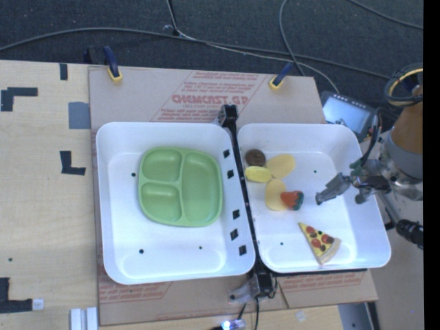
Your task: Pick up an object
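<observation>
The right bin (357, 253) holds a pizza slice (319, 241) near its front, a red strawberry (293, 199) lying on a pale yellow chip (276, 195), two more yellow pieces (280, 164) (258, 174) and a brown cookie (255, 157). My gripper (344, 190) hangs over the right side of this bin, to the right of the strawberry and above the pizza slice. Its fingers (331, 190) are spread apart, with nothing between them.
A green divided plate (181, 186) lies in the left bin (113, 205). Black clips run along the divider (237, 198) between the bins. Cables cross the dark floor behind the bench. The arm (405, 143) comes in over the right bin's right rim.
</observation>
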